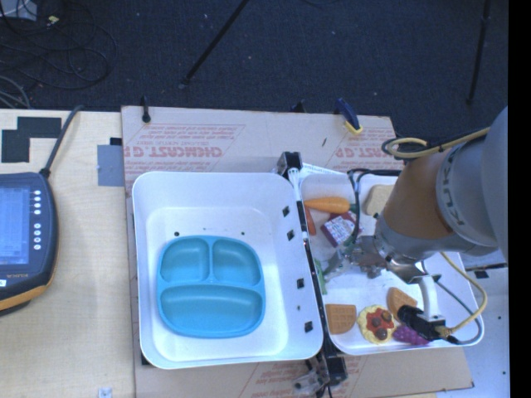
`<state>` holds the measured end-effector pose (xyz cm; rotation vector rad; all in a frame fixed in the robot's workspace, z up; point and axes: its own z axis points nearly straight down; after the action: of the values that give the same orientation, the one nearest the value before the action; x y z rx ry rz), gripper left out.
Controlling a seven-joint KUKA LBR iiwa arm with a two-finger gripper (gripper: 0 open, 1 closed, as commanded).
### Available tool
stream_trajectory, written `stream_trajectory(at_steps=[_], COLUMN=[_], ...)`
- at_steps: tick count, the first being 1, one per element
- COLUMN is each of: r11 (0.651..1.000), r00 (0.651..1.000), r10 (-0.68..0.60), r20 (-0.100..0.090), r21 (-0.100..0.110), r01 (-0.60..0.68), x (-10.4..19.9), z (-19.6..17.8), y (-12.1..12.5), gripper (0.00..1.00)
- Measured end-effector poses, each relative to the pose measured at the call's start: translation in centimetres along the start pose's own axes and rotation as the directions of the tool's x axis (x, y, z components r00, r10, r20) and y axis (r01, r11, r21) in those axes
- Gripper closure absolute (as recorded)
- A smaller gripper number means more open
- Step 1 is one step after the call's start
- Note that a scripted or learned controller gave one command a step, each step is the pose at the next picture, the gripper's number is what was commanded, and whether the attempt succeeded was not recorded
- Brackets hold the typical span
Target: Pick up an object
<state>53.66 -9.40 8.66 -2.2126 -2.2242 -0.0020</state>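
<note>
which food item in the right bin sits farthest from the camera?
The orange carrot, lying along the right bin's far wall. The purple packet sits just below it; the cracker and pizza slice lie at the near edge.

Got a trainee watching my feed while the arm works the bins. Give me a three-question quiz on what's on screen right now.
1. True or false: the blue divided plate lies in the right bin.
2. Which item lies nearest the front rim of the right bin? A) carrot B) small pizza C) purple packet
3. Fill in: the arm reaches over the ____ bin.

Key
1. False: it lies in the left bin.
2. B: the pizza lies by the front rim, beside a tan cracker; the carrot and packet lie toward the back.
3. Right.
</note>
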Motion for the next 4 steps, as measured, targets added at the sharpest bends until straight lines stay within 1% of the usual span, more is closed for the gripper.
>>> stream_trajectory(at_steps=[1, 2, 3, 4], r11=[1.0, 1.0, 1.0, 1.0], r00=[1.0, 1.0, 1.0, 1.0], r10=[0.003, 0.012, 0.006, 0.012], r20=[0.005, 0.001, 0.011, 0.002], r21=[-0.007, 0.005, -0.017, 0.008], r01=[-0.003, -0.012, -0.006, -0.013], x=[-0.2, -1.1, -6.5, -12.1], z=[-3.6, 0.0, -16.6, -10.7], y=[7.3, -5.1, -0.2, -6.6], gripper=[0.0, 0.0, 0.0, 0.0])
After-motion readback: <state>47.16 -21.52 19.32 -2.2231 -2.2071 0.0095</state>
